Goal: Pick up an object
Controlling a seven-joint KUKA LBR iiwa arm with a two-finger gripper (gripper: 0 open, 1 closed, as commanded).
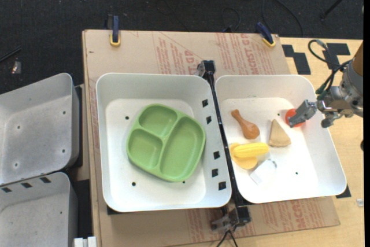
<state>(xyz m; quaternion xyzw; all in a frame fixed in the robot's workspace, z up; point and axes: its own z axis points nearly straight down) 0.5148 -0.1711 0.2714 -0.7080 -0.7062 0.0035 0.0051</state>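
Observation:
The right bin [324, 176] holds a brown wooden spoon-shaped piece [245, 125], a tan wedge [279, 135], a yellow piece [248, 153] and a small clear item [263, 169]. A small red object [289, 112] lies near the bin's right wall. My gripper [315, 115] reaches in from the right, over that wall, and is open. One of its fingers [299, 115] is right against the red object, partly covering it. The red object sits to the left of that finger, not between the two.
The left bin [110, 182] carries a green divided plate [166, 142]. A black divider [217, 136] runs between the bins. Cables [326, 55] trail at the arm's side, and grey trays [34, 124] stand off the bench at left.

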